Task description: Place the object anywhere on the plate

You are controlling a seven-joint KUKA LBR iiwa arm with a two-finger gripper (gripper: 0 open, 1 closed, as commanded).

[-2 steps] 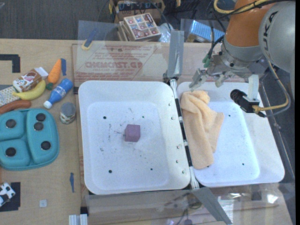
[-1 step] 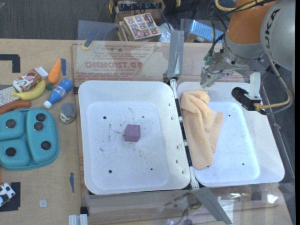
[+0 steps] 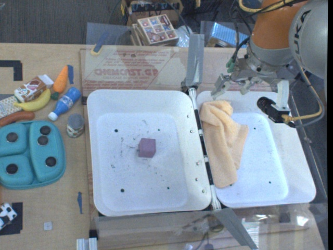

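One purple cube [image 3: 146, 148] flat in left bin [image 3: 104, 113], no long axis; hand [image 3: 233, 86] released, above yellow cloth [image 3: 223, 139].

There are 2 white bins: the left bin [image 3: 104, 113] and the right bin [image 3: 291, 165]. In the left bin lies 1 purple block [image 3: 146, 148]; in the right bin lies 1 yellow cloth [image 3: 223, 139]. Left of the left bin are 1 teal tray [image 3: 31, 152], 1 banana [image 3: 34, 103], 1 carrot [image 3: 61, 79], 1 blue bottle [image 3: 65, 103] and 1 small can [image 3: 75, 125]. Behind the left bin stands 1 patterned box [image 3: 156, 29].
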